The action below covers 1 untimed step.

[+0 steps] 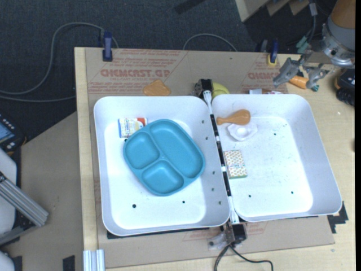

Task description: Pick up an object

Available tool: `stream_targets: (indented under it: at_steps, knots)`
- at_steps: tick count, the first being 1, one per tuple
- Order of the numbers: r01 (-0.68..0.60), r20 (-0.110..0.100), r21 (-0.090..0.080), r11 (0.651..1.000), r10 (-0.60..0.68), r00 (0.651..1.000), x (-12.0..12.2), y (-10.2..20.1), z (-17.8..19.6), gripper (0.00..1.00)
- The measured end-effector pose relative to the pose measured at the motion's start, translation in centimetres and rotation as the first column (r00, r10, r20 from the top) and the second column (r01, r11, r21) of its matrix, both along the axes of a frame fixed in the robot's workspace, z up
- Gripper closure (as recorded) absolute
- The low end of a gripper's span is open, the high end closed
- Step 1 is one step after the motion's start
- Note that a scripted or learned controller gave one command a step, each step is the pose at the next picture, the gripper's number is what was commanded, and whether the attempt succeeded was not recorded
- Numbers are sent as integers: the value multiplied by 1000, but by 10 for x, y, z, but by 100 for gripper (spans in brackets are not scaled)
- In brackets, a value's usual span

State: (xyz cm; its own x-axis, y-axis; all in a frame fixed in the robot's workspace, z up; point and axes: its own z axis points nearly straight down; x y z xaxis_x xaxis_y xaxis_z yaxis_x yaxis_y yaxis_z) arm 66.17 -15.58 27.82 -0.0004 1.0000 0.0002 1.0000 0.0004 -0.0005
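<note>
Nothing picked up yet. Gripper (289, 70) up at the far right, hanging over the bench just past the back corner of the right bin (316, 151), not over any toy. Cannot tell how wide open or closed, and nothing seen held in there. Best thing to go for: the brown toy drumstick (236, 118), lying flat near the back of the right bin, close to the wall in the middle. Nearest to the gripper, so a short trip. Move in over the bin first, high up, then stop right above the thin handle end or the fat round end. Turn to grab across the short way, not along the long way. Go straight down, slowly, close gently, then lift straight up. Watch out for the small white lump (241, 132) touching or nearly touching the drumstick on the near side; try not to grab both or push one away. Second choice: the little spotty packet (236, 164) by the middle wall, but flat and hard to pinch. Skip the big blue plate (163, 157) with three parts in the left bin (107, 168); too wide. Skip the small card (131, 126) tucked by the plate too
</note>
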Motion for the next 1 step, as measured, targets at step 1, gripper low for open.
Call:
stream_targets:
  at_steps: [1]
  knots:
    - [-2, -13, 4, 1000, 2, 1000, 2, 27, -137, 0]
